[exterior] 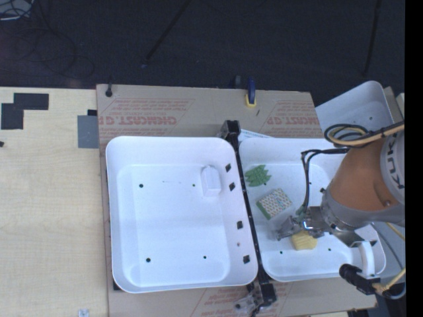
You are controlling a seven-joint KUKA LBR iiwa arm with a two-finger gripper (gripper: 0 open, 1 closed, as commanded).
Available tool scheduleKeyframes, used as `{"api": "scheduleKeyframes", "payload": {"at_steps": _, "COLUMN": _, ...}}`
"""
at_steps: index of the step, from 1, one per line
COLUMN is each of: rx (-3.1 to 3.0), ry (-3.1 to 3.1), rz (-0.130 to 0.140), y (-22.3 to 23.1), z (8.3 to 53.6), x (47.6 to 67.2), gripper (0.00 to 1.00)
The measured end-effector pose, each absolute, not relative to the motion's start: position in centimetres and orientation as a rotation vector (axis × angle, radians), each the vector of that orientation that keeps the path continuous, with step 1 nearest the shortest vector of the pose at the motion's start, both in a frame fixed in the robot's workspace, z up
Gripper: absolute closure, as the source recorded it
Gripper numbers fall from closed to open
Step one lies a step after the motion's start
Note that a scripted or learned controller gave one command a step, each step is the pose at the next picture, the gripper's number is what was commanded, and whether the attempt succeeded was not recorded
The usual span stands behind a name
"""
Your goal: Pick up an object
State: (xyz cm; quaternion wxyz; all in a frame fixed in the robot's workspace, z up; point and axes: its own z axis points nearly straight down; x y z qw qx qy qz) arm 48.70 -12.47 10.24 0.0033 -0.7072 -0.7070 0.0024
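Gripper (289, 228) low in right bin (291, 275); finger state can't tell. Yellow block (304, 242) just right and nearer; checkered pad (274, 203) just beyond, far-left.

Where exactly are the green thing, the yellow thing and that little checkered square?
green object (258, 175), camera view, its leafy middle.
yellow object (304, 242), camera view, centre of its top.
checkered square (274, 203), camera view, middle of its patterned face.

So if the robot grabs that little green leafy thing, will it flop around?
Probably a bit. The green leafy thing looks thin and frilly, so it may bend. It seems small and likely light, lying flat in the right bin, so it shouldn't roll. The gripper is nearby.
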Motion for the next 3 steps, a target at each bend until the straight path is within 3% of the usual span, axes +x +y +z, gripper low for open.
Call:
{"api": "scheduleKeyframes", "payload": {"at_steps": 1, "rx": -2.23, "ry": -2.21, "rz": 0.003, "y": -12.7, "z": 11.8, "x": 48.8, "gripper": 1.0}}
{"api": "scheduleKeyframes", "payload": {"at_steps": 2, "rx": -2.218, "ry": -2.24, "rz": -0.018, "y": -6.7, "z": 25.3, "x": 56.0, "gripper": 1.0}}
{"api": "scheduleKeyframes", "payload": {"at_steps": 3, "rx": -2.216, "ry": -2.221, "rz": 0.006, "y": -7.1, "z": 25.3, "x": 55.4, "gripper": 1.0}}
